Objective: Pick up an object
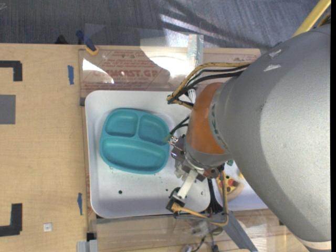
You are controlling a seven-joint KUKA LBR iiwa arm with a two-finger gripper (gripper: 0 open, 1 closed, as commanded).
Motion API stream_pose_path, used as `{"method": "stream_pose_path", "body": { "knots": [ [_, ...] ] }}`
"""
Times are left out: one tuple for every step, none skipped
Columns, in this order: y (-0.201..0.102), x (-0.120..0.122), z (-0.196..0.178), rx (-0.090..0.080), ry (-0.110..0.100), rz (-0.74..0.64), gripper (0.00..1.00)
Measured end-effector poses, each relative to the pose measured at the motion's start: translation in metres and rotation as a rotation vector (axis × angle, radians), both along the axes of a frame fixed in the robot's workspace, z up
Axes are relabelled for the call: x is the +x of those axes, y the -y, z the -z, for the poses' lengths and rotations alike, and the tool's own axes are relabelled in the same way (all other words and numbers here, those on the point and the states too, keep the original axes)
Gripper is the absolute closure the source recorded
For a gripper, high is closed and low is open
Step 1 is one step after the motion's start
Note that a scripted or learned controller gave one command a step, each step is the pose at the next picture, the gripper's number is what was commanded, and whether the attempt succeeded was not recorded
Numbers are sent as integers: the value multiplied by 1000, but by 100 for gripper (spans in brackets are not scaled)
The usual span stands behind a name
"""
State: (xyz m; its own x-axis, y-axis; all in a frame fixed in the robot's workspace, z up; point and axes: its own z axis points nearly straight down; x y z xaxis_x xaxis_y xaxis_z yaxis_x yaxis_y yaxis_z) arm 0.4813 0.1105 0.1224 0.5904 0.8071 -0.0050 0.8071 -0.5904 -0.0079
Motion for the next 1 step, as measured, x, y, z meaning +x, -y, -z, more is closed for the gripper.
{"method": "stream_pose_path", "body": {
  "knots": [
    [-31,-2,-47,-1,7,450,100]
  ]
}}
